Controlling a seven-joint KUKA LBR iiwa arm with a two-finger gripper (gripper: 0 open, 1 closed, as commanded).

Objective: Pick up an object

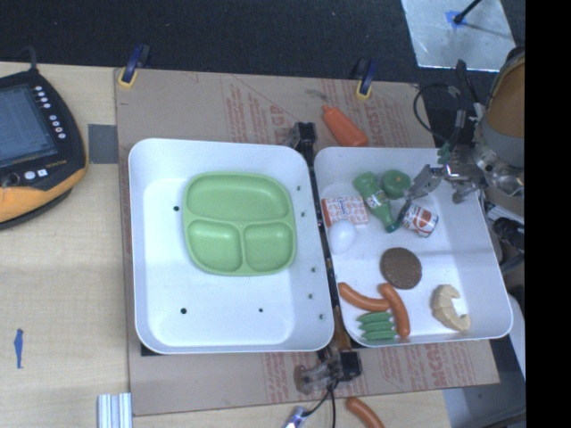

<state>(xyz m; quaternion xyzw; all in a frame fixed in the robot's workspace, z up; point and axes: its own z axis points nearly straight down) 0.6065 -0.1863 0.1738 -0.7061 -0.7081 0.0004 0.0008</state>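
Note:
My gripper hangs over the upper right part of the right bin, and its fingers look spread open with nothing between them. One dark finger slants down toward a red and white can, which lies just below it. To the finger's left are a green round piece and a green bottle-like toy. Lower in the bin lie a brown patty, two sausages, green beans and a bread piece.
A small red and white carton and a white egg sit by the right bin's left wall. The left bin holds a green divided plate. An orange carrot lies outside, behind the bins. A teach pendant rests far left.

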